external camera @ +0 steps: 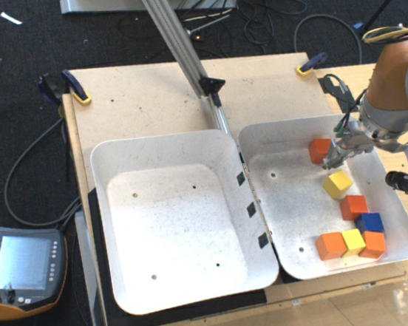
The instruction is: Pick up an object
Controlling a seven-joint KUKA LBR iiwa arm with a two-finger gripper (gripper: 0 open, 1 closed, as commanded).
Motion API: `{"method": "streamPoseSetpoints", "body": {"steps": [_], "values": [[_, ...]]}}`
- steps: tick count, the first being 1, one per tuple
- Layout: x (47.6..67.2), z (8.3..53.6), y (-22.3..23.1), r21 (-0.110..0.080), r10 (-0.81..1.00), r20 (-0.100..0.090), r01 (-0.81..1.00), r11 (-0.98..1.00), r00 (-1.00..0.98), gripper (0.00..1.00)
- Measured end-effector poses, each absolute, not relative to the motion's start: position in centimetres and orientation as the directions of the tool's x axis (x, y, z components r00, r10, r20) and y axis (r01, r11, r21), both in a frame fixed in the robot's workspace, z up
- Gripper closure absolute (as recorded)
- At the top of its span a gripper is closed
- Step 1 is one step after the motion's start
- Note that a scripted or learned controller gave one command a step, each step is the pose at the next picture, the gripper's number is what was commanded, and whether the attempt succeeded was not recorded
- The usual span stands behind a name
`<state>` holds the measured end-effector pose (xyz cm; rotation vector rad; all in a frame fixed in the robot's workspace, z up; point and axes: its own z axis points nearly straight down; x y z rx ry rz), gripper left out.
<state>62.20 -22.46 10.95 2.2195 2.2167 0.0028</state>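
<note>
We're hovering the gripper (335, 156) low in the right bin (281, 185); can't tell if the jaws are apart or together, too small and dark here. It's sitting btwn the orange block (320, 150) on its far side and the yellow block (336, 183) just in front, w/ neither visibly clamped. We're judging the orange one the likelier target: we're wanting to center over it and square to its faces. The near-corner cluster, red block (353, 206), blue block (370, 222) etc., is looking too packed.
</note>
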Motion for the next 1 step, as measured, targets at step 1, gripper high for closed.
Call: {"method": "streamPoseSetpoints", "body": {"steps": [1], "values": [[62.19, 10.89, -22.44, 0.004, 1.000, -0.002, 1.000, -0.002, 0.002, 0.00]]}}
